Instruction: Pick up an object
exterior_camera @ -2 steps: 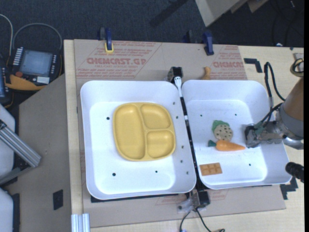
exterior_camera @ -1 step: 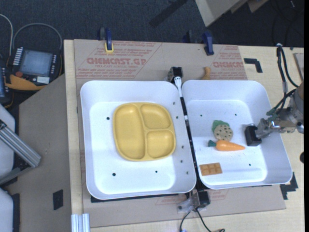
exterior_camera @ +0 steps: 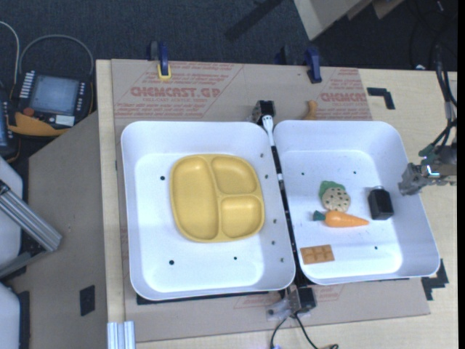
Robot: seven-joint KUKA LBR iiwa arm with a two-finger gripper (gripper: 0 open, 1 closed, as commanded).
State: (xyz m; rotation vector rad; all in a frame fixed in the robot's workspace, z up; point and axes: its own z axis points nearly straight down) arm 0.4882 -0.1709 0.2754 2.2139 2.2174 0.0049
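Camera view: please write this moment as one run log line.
gripper: over right bin edge | carrot, black block: in bin | nothing picked

Gripper (exterior_camera: 420, 174): small and blurred at the right bin's rim; fingers too indistinct to read.
Grey arm: cut off by the right edge.
Round speckled green-and-cream toy (exterior_camera: 334, 195): too small to identify.
Small black block (exterior_camera: 380, 203): shape unclear.
Handheld screen pendant (exterior_camera: 52, 100): display unreadable.
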